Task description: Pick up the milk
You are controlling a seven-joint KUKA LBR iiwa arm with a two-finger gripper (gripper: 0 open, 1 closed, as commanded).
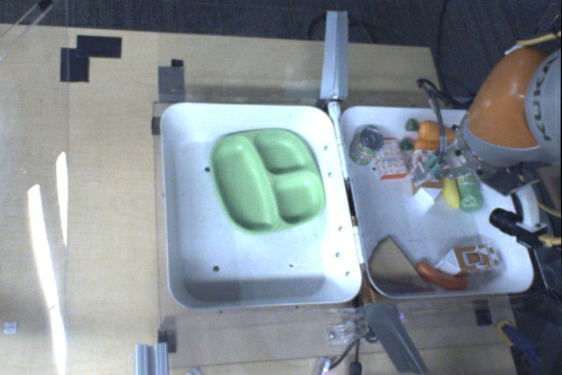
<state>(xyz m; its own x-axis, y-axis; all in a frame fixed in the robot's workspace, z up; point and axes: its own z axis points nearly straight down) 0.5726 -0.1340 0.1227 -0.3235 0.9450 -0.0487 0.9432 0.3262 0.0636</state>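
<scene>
The wide wooden bench bears two shallow white plastic bins. The left bin holds a pale green three-compartment tray. The grey arm with its orange band hangs over the right bin, and its gripper sits low among the clutter (whether it is wide or narrow, I cannot tell). A small white and orange milk carton lies near that bin's front right corner, beside a red sausage. A round grey can lies at the back left.
</scene>
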